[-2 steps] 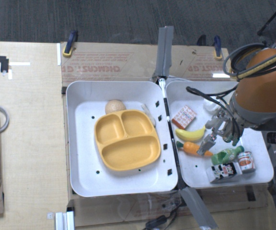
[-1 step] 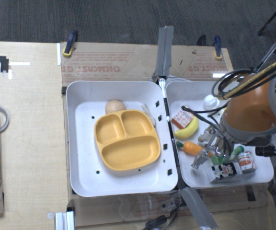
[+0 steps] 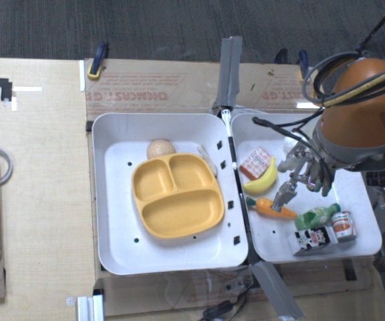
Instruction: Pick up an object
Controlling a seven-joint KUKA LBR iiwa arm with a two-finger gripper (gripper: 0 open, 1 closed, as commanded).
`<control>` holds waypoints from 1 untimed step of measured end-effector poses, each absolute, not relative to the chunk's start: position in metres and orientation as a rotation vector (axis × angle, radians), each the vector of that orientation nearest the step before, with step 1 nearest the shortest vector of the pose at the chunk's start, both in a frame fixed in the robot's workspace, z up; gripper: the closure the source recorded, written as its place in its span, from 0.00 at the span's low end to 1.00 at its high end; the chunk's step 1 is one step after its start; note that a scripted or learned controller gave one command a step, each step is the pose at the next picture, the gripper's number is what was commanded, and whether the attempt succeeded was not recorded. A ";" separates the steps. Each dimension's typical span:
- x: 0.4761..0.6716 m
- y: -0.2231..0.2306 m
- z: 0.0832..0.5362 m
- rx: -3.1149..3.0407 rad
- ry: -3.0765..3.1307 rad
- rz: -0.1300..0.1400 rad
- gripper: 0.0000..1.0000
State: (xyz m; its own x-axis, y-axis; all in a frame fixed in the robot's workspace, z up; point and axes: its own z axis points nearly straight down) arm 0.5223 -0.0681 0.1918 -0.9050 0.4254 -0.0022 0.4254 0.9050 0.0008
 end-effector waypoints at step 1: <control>0.488 -0.098 0.091 0.340 3.122 0.000 0.00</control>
State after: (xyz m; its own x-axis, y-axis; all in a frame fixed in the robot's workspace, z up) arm 0.4880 -0.0977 0.0914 -0.9765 0.2154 -0.0007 0.2154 0.9765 0.0003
